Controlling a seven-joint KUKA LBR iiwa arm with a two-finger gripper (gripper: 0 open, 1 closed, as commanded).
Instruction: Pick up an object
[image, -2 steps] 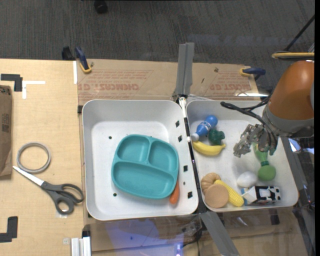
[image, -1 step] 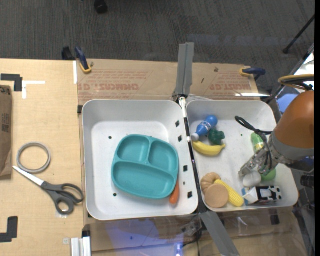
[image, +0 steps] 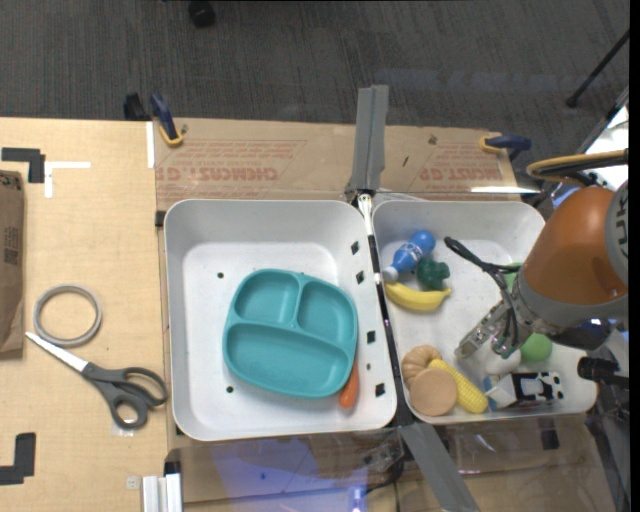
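My gripper (image: 487, 346) is low in the right bin (image: 480, 213), near its front right, and stands open with nothing between its fingers. A green ball (image: 538, 347) lies just to its right, close to one finger. A yellow corn cob (image: 463, 386), a tan round piece (image: 433, 392) and a croissant (image: 419, 360) lie to its front left. A banana (image: 417, 295), a dark green toy (image: 433, 272) and a blue toy (image: 411, 250) sit further back. A black-and-white toy (image: 538, 387) lies by the front wall.
A black utensil (image: 478, 258) lies at the back of the right bin. The left bin (image: 200, 230) holds a teal divided plate (image: 291, 332) and an orange carrot (image: 348, 390). Scissors (image: 105, 378) and a tape ring (image: 67, 312) lie on the bench at left.
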